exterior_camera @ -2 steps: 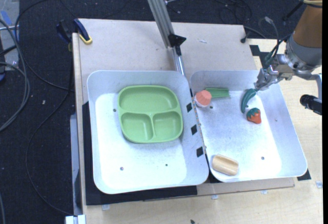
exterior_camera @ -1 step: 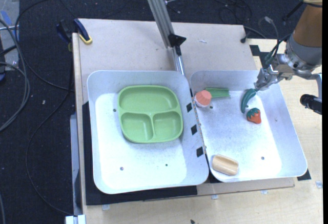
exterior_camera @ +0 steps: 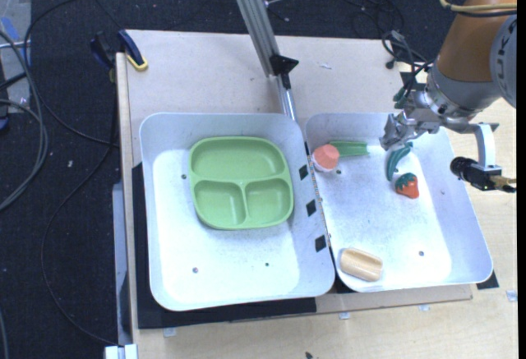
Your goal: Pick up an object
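While the arm reaches in from the right, notes as follows.
Hand (exterior_camera: 400, 138): over the right bin (exterior_camera: 460, 267), far side; open or closed, I cannot tell.
Nearest thing: red-and-teal toy (exterior_camera: 404, 175), just below the hand, apart from the carrot (exterior_camera: 337, 154) and the tan bread piece (exterior_camera: 361, 264).
Axis: long axis runs roughly away from the camera, red end nearer, teal end curving toward the hand.
Risk: curved teal end may slip sideways if the hand closes off-centre.
Left bin (exterior_camera: 164, 267): green divided plate (exterior_camera: 242, 182).

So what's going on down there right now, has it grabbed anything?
Gripper over right bin, above strawberry; no grab visible. Carrot and bread roll lie apart.
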